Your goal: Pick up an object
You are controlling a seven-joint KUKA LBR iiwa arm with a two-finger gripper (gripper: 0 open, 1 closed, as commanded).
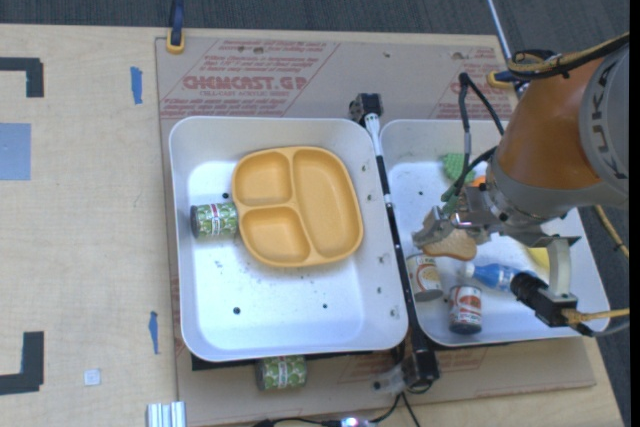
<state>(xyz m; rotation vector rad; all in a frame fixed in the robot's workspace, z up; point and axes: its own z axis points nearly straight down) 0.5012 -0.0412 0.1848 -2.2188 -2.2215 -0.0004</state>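
A grey arm (580, 130) with a wide orange band reaches in from the right, bent down over the right bin (600, 290). Its wrist points toward the black divider (390, 215) between the two bins, and cables loop over its top. The gripper (447, 227) hangs low, just right of the divider, above a tan, rounded lump (455, 243) that looks like a bread roll. The metal fingers sit at the lump's upper edge; from this angle I cannot tell how far apart they are or whether they grip anything.

Just below the lump, near the divider, a small can (466, 307) with a red label stands upright beside a pale jar-like item (428, 275). A blue and white bottle (497, 275) lies on its side to the can's upper right. A green object (456, 165) peeks out farther up, partly under the arm.

Left of the divider, the left bin (290, 320) is shallow, white and glossy with rounded corners. It holds a yellow plastic plate (298, 205) with three compartments, and a green-labelled can (213, 219) lies on its side touching the plate's left edge. Another green can (282, 372) lies outside, below the left bin, on the brown board.
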